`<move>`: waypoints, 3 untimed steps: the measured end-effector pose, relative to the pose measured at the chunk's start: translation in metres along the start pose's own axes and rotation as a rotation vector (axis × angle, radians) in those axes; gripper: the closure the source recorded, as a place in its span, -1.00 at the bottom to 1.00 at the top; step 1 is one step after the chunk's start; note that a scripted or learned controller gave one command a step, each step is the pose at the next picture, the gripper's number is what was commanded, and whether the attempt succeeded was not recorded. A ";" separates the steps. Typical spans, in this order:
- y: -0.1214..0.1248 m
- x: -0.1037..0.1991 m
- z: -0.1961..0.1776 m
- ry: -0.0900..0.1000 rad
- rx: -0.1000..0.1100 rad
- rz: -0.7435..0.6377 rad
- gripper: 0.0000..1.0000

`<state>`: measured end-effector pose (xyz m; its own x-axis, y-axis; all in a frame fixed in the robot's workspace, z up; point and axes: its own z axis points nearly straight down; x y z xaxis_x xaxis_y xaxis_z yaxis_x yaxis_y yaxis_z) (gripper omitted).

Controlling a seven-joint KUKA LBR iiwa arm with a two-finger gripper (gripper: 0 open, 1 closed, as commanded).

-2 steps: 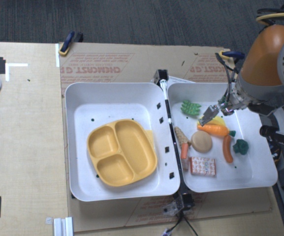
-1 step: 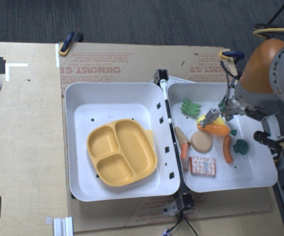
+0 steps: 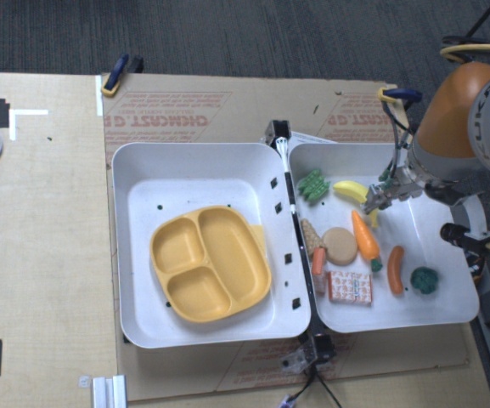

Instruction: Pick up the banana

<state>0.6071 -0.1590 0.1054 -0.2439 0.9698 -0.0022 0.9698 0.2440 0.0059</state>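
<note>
The banana (image 3: 349, 191) is small and yellow and lies near the back of the right bin (image 3: 448, 308). My gripper (image 3: 374, 204) hangs just right of the banana's right end, low over the bin and next to the top of a carrot (image 3: 364, 235). The arm comes in from the right, its orange band above the wrist. I see nothing held between the fingers.
The right bin also holds a green leafy vegetable (image 3: 312, 185), a round tan biscuit (image 3: 340, 245), a small patterned box (image 3: 350, 287), a sausage (image 3: 395, 269) and a dark green piece (image 3: 424, 280). A yellow divided plate (image 3: 211, 263) lies in the left bin (image 3: 134, 228).
</note>
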 end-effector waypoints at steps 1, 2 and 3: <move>0.000 0.000 0.000 0.000 0.000 0.000 -1.00; 0.008 0.037 0.013 0.002 0.007 0.014 -1.00; 0.009 0.037 0.003 0.000 0.005 0.012 1.00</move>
<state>0.6068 -0.1211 0.1027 -0.2320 0.9727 -0.0022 0.9727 0.2320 0.0012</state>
